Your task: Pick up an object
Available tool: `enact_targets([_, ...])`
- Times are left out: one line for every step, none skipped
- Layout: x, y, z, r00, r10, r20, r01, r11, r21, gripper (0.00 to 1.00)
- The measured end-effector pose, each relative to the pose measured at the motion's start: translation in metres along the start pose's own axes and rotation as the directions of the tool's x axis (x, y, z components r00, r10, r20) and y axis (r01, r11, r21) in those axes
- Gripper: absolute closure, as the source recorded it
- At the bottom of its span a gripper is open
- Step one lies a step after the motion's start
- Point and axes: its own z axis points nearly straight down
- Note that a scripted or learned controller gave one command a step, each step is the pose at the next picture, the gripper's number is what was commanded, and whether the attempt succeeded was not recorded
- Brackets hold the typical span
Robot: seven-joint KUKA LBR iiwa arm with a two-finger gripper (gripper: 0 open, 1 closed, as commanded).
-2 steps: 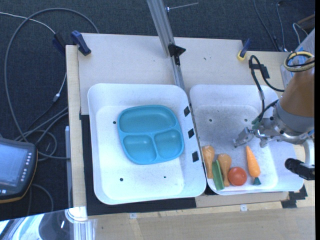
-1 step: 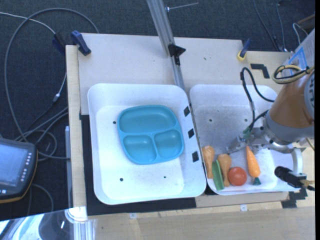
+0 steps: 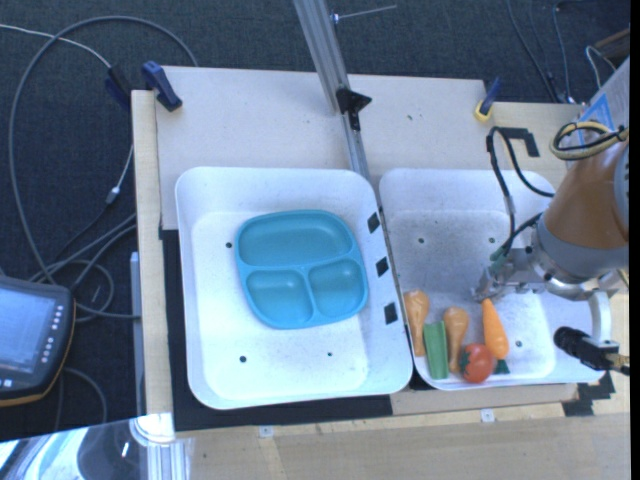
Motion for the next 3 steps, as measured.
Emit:
enact_targets([-0.004, 0.004, -0.044, 1.0, 0.0, 0.003, 0.0, 1.0, -0.005, 1.0])
enact_targets([0.003, 0.009, -0.106, 1.0, -0.002, 0.003, 0.002, 1.0, -0.007, 1.0])
enact_targets([0.011, 0.007, -0.165, 1.0, -0.002, 0.003, 0.002, 1.0, -0.008, 1.0])
